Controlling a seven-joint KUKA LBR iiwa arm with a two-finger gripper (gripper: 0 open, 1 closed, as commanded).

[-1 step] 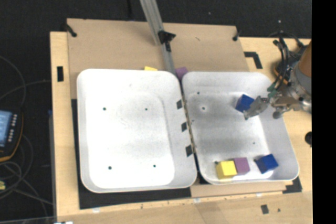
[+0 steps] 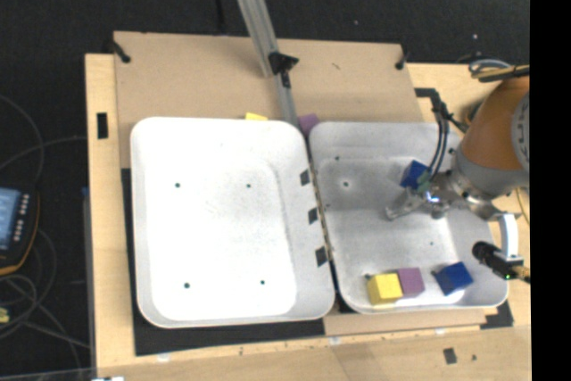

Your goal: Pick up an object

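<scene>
Three blocks [image 2: 385,287] along right bin [image 2: 357,138] near edge.

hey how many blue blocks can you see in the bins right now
2, both in the right bin: one blue block beside the gripper, another blue block near the front edge. The arm may hide more.

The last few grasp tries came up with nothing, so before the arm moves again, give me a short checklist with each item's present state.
1. Gripper is over the right bin: ok.
2. A target lies near it: ok, a blue block sits just above the gripper in the view.
3. Block is between the jaws: cannot tell, the view is too blurred there.
4. Other targets are free to pick: ok, a yellow block, purple block and second blue block lie along the bin's near edge.
5. Yellow and purple blocks stand apart: not ok, they touch.
</scene>
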